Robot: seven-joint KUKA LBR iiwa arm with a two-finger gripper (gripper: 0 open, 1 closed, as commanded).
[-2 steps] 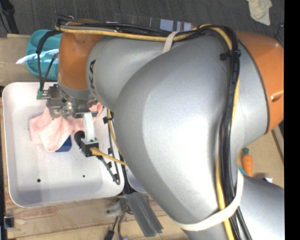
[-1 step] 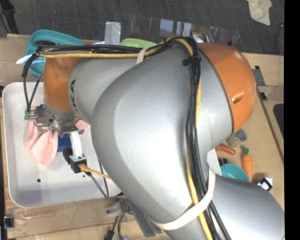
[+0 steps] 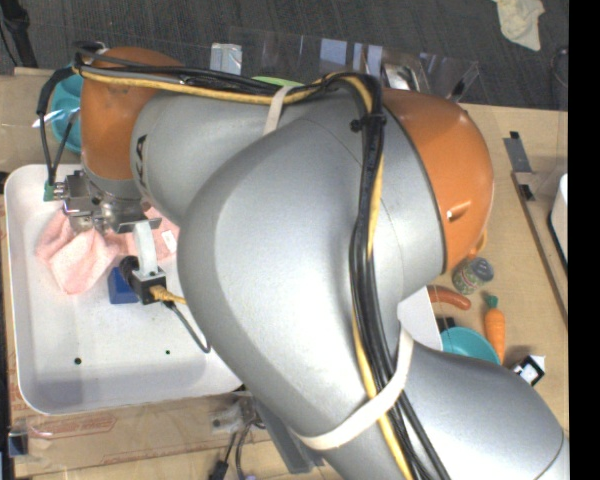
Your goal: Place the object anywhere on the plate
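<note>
The claw (image 3: 88, 218) hangs low over the left bin (image 3: 40, 368), probably to pick up the pink cloth (image 3: 72, 260) crumpled at that bin's far side; its opening is hidden, so I cannot tell whether it grips anything; a blue block (image 3: 120, 288) lies in the same bin.

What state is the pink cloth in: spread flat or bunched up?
Bunched up. The pink cloth lies in rumpled folds on the floor of the left white bin, its top edge under the pincer.
</note>
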